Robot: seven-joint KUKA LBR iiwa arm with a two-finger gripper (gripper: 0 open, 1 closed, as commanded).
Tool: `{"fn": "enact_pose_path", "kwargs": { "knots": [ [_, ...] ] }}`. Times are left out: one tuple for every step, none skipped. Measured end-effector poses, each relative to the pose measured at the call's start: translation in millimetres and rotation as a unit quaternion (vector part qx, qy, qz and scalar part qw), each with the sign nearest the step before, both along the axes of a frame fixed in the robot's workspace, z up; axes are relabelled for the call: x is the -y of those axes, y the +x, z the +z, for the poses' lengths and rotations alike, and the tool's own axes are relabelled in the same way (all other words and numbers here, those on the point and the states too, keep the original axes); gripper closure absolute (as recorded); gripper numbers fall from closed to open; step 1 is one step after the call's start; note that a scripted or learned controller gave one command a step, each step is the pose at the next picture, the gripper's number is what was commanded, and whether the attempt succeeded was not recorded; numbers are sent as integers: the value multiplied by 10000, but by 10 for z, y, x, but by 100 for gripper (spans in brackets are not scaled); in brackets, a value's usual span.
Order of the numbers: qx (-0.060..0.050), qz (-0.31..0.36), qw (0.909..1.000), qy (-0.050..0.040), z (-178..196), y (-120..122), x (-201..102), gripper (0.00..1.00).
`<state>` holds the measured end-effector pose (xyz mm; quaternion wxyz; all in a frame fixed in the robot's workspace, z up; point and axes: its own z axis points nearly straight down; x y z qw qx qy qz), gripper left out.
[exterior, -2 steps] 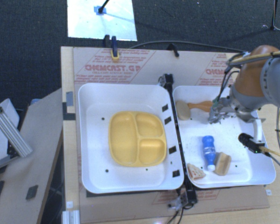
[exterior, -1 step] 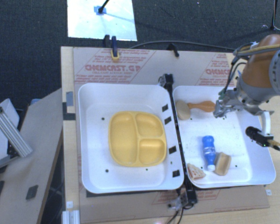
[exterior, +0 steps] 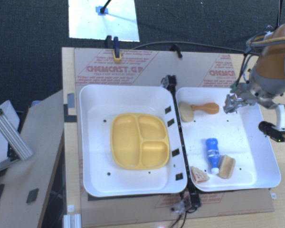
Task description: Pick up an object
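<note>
A grey KUKA arm with an orange band reaches in from the right, its hand [exterior: 230, 103] poised over the far corner of the right-hand bin [exterior: 268, 167], just beside the handle end of a wooden brush [exterior: 199, 109] that lies near the bin's back wall; whether the hand is parted or closed cannot be told from this angle, and nothing is seen in its grip. The candidates for picking all sit in that bin: the brush at the back, and toward the front a blue bottle [exterior: 212, 155] with a white cap, touching a tan block [exterior: 226, 166], with a pale wedge-shaped piece [exterior: 199, 174] close by against the divider. The left-hand bin [exterior: 92, 127] carries a yellow divided plate [exterior: 139, 140], well apart from the hand. The risks, as judged from here: a descent at this spot may land past the brush's handle tip and close on nothing, or nudge the brush against the wall; the hand also works close to the bin's rim, so a small misjudgement could strike it; and the bottle, being round, looks liable to roll if clipped. Red lettering on the protective sheet [exterior: 116, 69] under the bins on the desk reads "CHEMCAST GP"; the smaller print and the bottle's label are too small to read.
</note>
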<state>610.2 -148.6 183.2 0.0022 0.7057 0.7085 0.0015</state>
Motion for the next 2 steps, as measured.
{"fn": "enact_pose_path", "kwargs": {
  "knots": [
    [2,7,10000,-1,533,12,3,100],
    [-20,19,10000,9,413,-8,-510,100]
  ]
}}
